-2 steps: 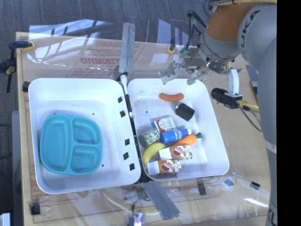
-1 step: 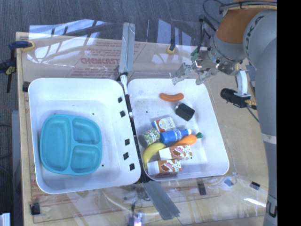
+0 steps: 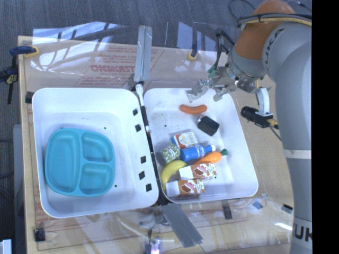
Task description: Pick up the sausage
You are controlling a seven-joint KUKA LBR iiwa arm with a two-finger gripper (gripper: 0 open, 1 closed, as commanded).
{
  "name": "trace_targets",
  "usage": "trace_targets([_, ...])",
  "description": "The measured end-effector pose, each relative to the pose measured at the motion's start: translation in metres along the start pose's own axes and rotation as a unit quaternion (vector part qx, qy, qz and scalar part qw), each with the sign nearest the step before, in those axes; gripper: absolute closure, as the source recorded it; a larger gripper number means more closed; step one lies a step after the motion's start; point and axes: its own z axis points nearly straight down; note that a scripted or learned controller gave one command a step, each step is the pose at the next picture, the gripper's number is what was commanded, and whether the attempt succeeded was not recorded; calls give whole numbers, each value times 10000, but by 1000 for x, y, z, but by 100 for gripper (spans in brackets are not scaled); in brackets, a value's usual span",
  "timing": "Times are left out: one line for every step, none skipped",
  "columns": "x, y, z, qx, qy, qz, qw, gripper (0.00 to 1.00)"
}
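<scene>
The sausage, a short orange-brown link, lies on the floor of the right bin near its far wall. My gripper hangs just above and behind it, over the bin's far edge. Its two metal fingers are spread apart, open, with nothing between them. The sausage sits a little in front of the fingertips and is apart from them.
A black block lies just right of the sausage. Nearer the front sit a blue bottle, a carrot, a banana and several small cartons. The left bin holds a teal divided plate.
</scene>
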Motion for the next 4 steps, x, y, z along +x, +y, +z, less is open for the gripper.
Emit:
trace_targets([1,1,111,-1,-7,35,10000,0])
trace_targets([2,1,100,9,0,11,10000,100])
trace_targets([25,1,108,4,-7,-727,9974,100])
trace_targets([34,1,109,21,1,-1132,9936,100])
